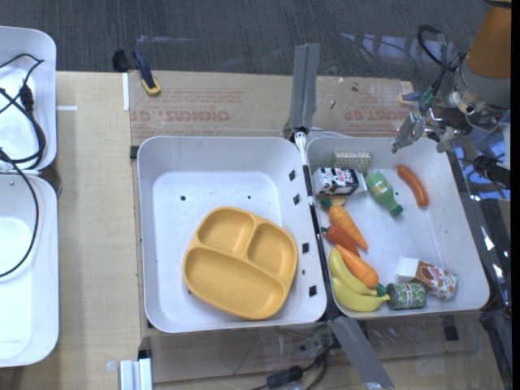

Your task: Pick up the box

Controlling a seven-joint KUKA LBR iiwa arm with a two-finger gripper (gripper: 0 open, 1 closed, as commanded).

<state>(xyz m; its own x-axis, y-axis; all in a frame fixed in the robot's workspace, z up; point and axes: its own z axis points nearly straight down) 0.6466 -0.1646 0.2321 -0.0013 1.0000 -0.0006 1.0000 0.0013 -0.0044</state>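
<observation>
The end effector (418, 128) (whether released or clenched, I cannot tell) hovers at upper right, while the box (336, 181) lies lower left of it, long axis roughly left-right.

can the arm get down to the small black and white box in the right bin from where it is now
Probably yes. The small black-and-white box lies uncovered at the right white bin's back-left, with only a green bottle beside it and an orange carrot in front. The gripper hangs over the bin's back edge, nothing between.

The bench (89, 218) (pale wood) bears the left bin (162, 242) and right bin (467, 242), touching.
</observation>
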